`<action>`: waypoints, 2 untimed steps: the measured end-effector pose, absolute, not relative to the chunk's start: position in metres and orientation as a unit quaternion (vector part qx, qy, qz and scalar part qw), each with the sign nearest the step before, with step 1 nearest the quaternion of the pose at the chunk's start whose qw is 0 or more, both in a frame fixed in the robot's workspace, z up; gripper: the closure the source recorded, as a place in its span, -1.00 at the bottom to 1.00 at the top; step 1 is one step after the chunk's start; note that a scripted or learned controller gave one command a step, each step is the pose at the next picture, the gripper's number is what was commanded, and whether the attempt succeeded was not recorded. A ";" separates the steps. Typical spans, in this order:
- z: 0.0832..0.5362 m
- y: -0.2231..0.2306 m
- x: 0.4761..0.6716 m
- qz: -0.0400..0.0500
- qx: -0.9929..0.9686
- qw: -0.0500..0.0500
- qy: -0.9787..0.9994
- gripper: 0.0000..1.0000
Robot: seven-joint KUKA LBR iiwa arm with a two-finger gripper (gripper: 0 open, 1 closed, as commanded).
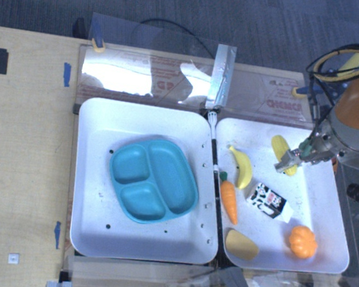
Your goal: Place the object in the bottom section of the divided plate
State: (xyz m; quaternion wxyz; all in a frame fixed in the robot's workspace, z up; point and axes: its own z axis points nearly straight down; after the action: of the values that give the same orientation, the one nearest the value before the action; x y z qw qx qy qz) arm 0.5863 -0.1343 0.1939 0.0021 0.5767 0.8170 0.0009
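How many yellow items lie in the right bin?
3: a yellow banana by the divider, a yellow oblong piece beside the gripper, a yellow wedge at the front. The arm may hide more.

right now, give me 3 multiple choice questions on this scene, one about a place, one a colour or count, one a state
1. Where is the divided plate?
A. left bin
B. right bin
C. on the bench outside the bins

2. What colour is the divided plate?
A. red
B. blue
C. black

3. What lies in the plate's sections?
A. a carrot
B. a banana
C. nothing

Answers:
1 A, it sits in the left bin.
2 B, it is light blue.
3 C, the carrot and banana lie in the right bin, near the gripper.
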 end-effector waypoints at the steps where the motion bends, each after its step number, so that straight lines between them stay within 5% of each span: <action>1: 0.238 -0.078 0.619 0.002 0.584 0.003 0.812 1.00; 2: 0.184 -0.051 0.552 0.000 0.435 -0.002 0.900 1.00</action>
State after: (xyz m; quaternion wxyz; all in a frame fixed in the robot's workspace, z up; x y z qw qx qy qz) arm 0.5520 -0.0514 0.1839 -0.0022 0.4352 0.9004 -0.0003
